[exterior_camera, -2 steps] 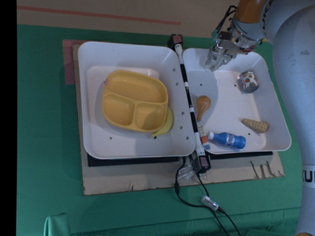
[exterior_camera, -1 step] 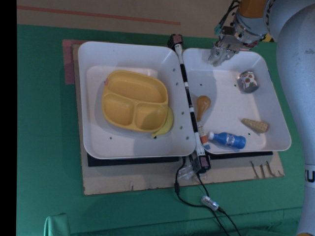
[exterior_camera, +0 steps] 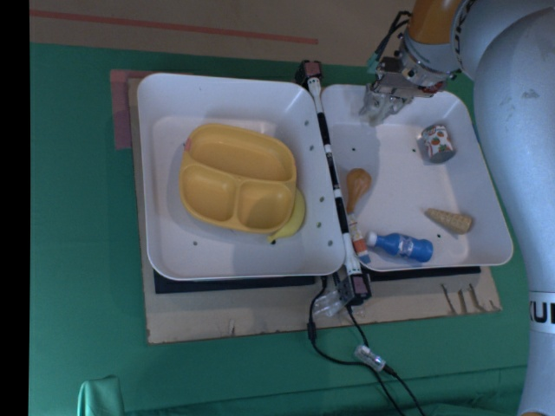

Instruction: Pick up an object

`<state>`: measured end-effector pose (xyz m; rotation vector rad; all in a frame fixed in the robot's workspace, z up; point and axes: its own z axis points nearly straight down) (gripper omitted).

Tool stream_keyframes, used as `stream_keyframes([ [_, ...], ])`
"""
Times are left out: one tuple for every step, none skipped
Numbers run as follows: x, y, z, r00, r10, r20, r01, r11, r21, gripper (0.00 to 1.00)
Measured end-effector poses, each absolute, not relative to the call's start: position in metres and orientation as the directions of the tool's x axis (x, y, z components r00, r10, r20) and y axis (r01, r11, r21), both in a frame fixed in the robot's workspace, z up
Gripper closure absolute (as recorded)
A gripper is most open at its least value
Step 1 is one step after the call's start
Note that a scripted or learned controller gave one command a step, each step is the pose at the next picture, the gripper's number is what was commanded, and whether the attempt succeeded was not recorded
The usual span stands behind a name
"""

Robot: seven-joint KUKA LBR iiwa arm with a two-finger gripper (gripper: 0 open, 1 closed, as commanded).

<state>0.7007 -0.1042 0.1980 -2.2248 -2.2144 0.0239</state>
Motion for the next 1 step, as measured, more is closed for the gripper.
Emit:
stream_keyframes([
  [0.7027,-0.0032,0.2881,0.003,1.000,0.000,1.000,-0.003,0.016,1.00],
])
